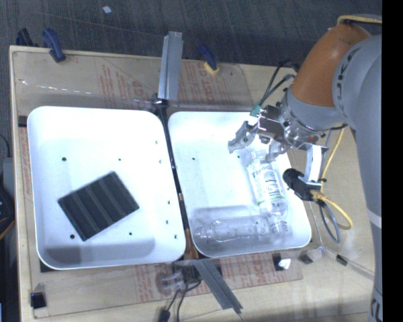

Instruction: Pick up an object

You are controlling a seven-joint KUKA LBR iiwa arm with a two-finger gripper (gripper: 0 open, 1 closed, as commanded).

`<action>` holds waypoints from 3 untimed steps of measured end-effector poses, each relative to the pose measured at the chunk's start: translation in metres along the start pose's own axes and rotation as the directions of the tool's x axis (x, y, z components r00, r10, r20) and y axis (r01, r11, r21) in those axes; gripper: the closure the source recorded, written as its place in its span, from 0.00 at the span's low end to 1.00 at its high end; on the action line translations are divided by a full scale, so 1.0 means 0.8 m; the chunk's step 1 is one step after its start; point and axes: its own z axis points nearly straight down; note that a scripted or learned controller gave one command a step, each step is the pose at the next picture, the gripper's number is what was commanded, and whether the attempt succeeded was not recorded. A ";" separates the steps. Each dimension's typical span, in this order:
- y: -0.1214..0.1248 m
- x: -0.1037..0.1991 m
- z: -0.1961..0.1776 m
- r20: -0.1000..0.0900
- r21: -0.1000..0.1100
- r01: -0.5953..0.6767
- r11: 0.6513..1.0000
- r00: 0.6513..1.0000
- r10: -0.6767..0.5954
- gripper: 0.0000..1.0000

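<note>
1. The worktop [121, 79] carries two shallow white bins side by side, meeting along a dark seam near the middle of the view.
2. The left bin [47, 133] holds one thing: a flat dark ribbed pad [98, 204], lying at a slant in the lower left part of the bin floor.
3. The right bin [201, 146] holds two clear plastic bottles.
4. One bottle [267, 186], with a white label, lies roughly along the bin's right side, its top end toward the hand.
5. The other bottle [234, 229] lies across the bin's near edge, stretched left to right; its right end is touching or just beside the lower end of the labelled bottle, though which cannot be told.
6. The arm [336, 66], grey with an orange band, reaches in from the right, above the right bin's upper right corner.
7. The hand [258, 139] sits low over the right bin, right at the top end of the labelled bottle. Metal parts and cables crowd the spot, so I cannot tell whether it is open, closed, or gripping anything.
8. Blue clamps [52, 45] sit on the worktop's far edge.
</note>
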 end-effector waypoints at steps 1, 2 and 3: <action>0.000 0.002 -0.011 0.001 0.003 0.009 1.000 1.000 -0.009 1.00; 0.000 0.002 -0.011 0.001 0.003 0.010 1.000 1.000 -0.010 0.00; 0.001 0.003 -0.023 0.001 0.005 0.019 1.000 1.000 -0.019 1.00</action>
